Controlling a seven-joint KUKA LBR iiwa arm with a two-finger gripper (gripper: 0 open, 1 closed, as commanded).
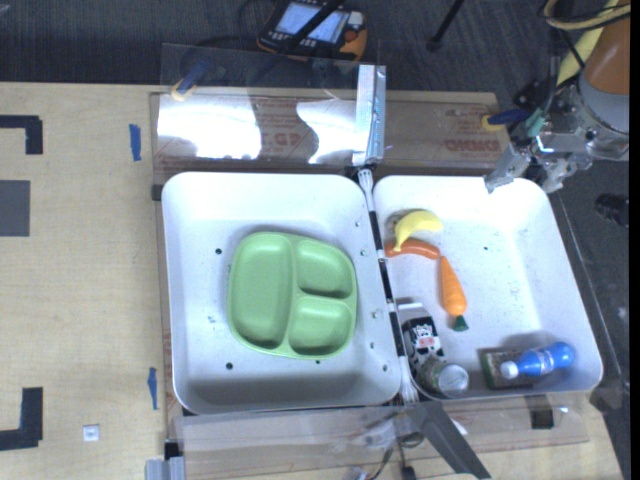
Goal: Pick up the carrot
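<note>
The carrot point(452, 286) lies in the right bin point(520, 258), orange, pointing towards the far side, with its green stub at the near end. My gripper point(528, 164) hangs over the bin's far right corner, well away from the carrot, up and to the right of it. Nothing is seen in the gripper.
A yellow banana point(415, 226) and a slim orange-red piece point(415, 251) lie just left of the carrot. A blue-capped bottle point(530, 362) and a can point(445, 376) sit along the near edge. The left bin point(190, 298) holds a green divided plate point(292, 292).
</note>
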